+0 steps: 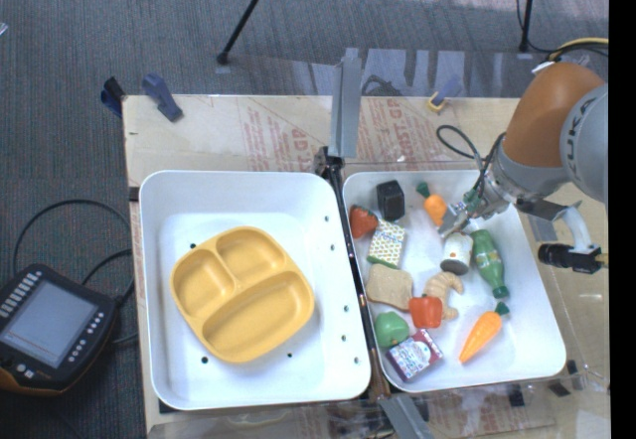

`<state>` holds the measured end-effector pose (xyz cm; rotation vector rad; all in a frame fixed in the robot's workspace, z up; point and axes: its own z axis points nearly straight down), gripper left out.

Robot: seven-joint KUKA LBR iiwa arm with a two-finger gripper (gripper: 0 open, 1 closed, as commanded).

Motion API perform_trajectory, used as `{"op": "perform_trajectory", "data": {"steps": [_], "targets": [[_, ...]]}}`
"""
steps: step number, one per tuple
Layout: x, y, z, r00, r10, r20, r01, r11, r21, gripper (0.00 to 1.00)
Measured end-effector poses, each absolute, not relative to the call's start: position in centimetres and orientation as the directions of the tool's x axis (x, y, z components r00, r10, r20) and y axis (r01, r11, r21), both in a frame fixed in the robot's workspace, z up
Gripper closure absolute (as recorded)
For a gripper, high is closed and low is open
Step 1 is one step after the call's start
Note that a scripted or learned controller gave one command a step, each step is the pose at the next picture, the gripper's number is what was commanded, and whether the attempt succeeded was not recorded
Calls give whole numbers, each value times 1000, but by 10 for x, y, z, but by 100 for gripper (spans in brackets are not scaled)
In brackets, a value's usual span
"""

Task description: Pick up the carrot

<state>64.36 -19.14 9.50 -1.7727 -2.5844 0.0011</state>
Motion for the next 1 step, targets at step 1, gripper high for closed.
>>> {"op": "perform_trajectory", "data": {"steps": [1], "targets": [[646, -155, 192, -444, 896, -3, 896, 444, 6, 100]]}}
